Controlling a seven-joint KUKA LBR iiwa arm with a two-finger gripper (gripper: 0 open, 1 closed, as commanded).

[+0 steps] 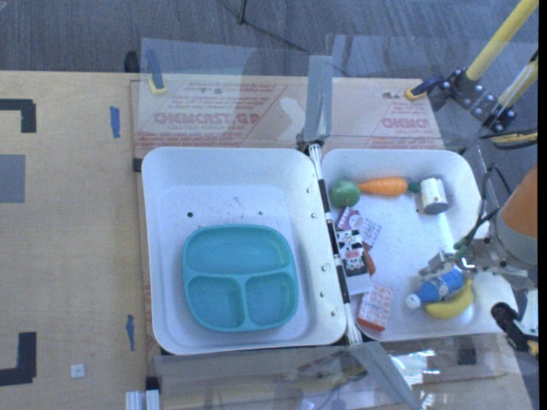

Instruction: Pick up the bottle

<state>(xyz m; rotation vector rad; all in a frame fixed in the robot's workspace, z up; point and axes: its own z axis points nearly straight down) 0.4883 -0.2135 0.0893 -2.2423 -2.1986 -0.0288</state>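
The bottle (pixel 438 287) is blue with a white cap and lies on its side near the front right corner of the right bin (pixel 402 254). Its cap points to the left and front. A yellow banana (pixel 450 307) lies against its front side. My gripper (pixel 444 263) reaches in from the right edge and hangs right at the bottle's rear end, close over it. The metal parts of the gripper overlap the bottle's upper end in the camera view. I cannot see the bottle lifted off the bin floor.
The right bin also holds a green ball (pixel 344 193), a carrot (pixel 384 186), a small silver can (pixel 432 196) and several flat packets (pixel 355 246) along its left wall. A teal divided plate (pixel 240 276) lies in the left bin (pixel 171 195).
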